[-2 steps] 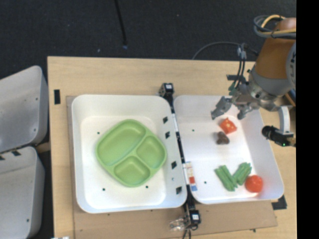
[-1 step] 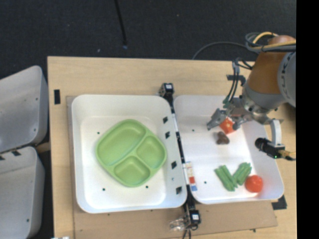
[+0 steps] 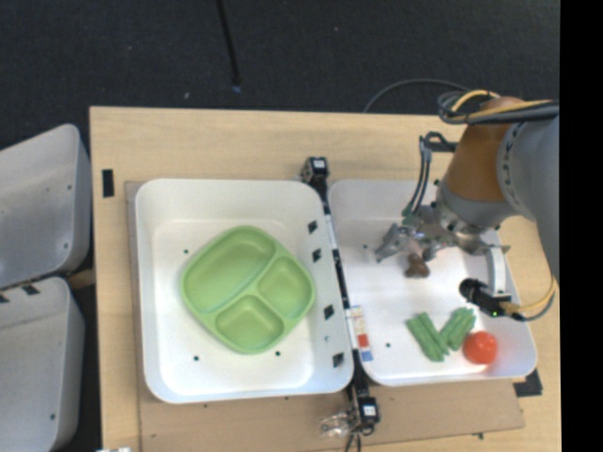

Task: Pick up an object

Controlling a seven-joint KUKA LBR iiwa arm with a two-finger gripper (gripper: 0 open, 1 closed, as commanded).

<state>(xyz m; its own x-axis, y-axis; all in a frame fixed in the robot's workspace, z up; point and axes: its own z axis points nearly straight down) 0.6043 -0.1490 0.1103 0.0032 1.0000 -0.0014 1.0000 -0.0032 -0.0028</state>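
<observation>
In the right bin: hand [image 3: 407, 245] low over a small brown object [image 3: 416, 268]

The brown thing sits just beneath the hand, toward the near rim, with green pods [image 3: 439, 331] and a red ball [image 3: 480, 347] further that way. Can't tell whether the hand is apart or together (too blurry). The divider label [image 3: 359, 331] isn't readable.

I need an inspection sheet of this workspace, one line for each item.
Surface: wooden bench bearing two white bins; left bin, right bin.
Job's things: green divided plate in left bin; green pods, red ball and small brown object in right bin.
Clutter: nothing seen.
Grippers: hand over right bin, above the brown object; holding nothing visible.
Cables: black cable on the dark floor; yellow cable on the arm.
Surroundings: white panels at left.
</observation>
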